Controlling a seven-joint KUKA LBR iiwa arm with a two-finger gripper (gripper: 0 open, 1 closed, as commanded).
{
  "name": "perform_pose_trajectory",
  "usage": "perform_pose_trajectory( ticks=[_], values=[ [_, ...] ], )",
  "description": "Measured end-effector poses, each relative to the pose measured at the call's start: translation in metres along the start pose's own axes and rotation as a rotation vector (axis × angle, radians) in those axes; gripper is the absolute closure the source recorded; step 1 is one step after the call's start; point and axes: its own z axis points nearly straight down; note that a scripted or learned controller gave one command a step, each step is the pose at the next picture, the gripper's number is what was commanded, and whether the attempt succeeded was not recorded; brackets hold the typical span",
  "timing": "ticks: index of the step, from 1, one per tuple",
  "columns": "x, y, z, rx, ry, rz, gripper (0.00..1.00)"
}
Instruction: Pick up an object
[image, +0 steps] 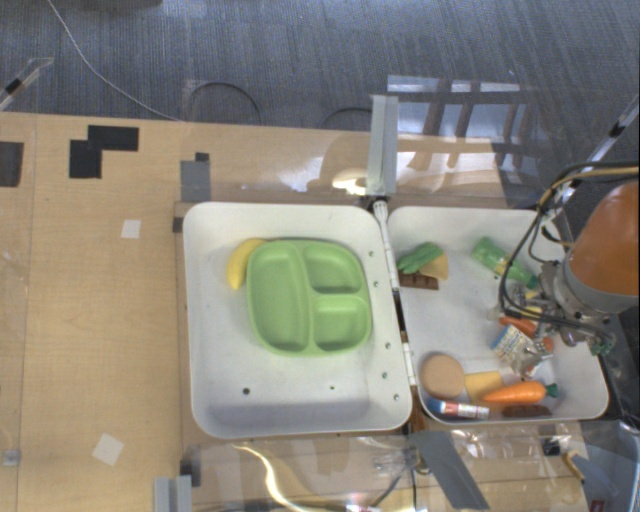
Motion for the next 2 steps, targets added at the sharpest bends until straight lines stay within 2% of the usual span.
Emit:
perform_pose_trajectory(
  ticks=[1,2],
  values=[
    [-0.098,-0.025,0.003,-0.006,0.013,0.004,0.00],
    [-0.078,-0.016,0.010,-0.009,0.014,0.019,0.00]
  ],
)
